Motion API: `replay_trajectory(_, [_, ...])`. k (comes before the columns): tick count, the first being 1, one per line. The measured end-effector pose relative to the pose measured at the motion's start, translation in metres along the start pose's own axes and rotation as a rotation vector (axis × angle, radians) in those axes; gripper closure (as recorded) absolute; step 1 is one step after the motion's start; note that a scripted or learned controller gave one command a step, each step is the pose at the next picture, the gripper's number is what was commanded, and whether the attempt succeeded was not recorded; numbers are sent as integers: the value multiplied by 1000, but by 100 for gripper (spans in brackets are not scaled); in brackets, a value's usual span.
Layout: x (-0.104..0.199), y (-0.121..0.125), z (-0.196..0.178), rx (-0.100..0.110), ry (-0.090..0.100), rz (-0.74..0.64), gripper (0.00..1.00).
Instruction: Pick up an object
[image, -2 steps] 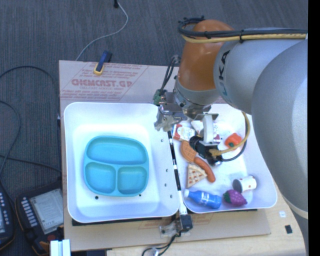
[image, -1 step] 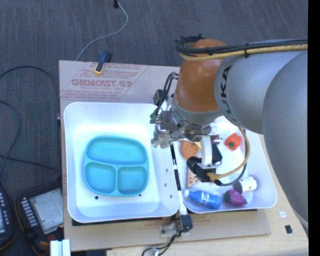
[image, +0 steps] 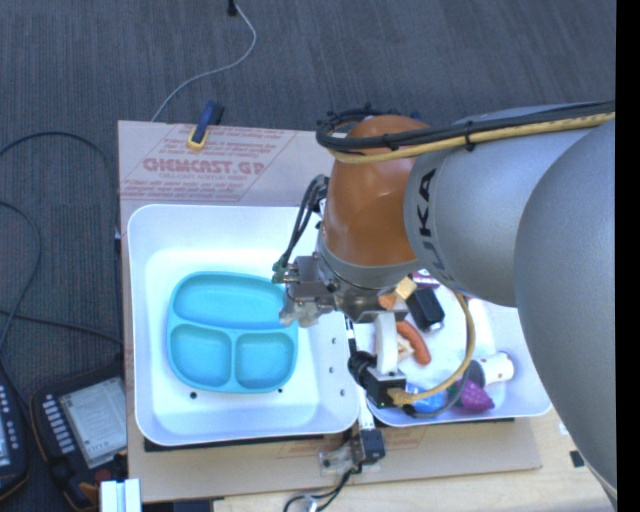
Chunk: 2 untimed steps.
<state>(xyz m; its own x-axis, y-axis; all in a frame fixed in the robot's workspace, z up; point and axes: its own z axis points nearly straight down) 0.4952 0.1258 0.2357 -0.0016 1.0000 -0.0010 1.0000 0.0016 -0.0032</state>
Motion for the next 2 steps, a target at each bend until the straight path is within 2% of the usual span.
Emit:
replay_trajectory(1, [45,44,122,-14,1,3,100])
replay_trajectory(2, [107,78,65,-2,1,0,100])
